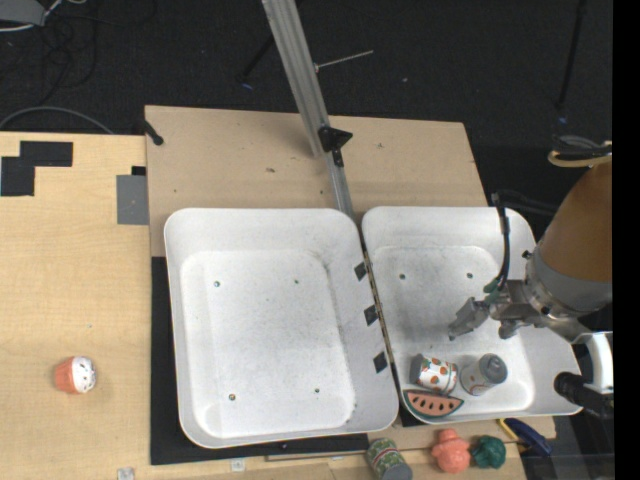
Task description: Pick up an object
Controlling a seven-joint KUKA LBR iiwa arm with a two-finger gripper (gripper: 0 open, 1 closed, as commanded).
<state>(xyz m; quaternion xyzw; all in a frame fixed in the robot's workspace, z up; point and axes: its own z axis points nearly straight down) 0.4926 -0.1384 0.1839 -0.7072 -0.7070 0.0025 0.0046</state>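
Observation:
The right bin point(440, 258) holds three small things near its front edge: a white cup with red dots point(436, 374), a grey round piece point(487, 371) and a watermelon slice toy point(435, 405) leaning on the rim. My gripper point(482, 315) hangs over the right part of this bin, just behind and above the grey piece. Nothing shows between its fingers. The arm comes in from the right with its orange band point(592, 223) above the wrist.
The left bin point(265, 318) lies beside the right one. Below the right bin's front edge lie a dark cylinder point(385, 458), a pink toy point(450, 450) and a green toy point(489, 452). A red-and-white ball point(75, 375) rests on the wooden bench at far left.

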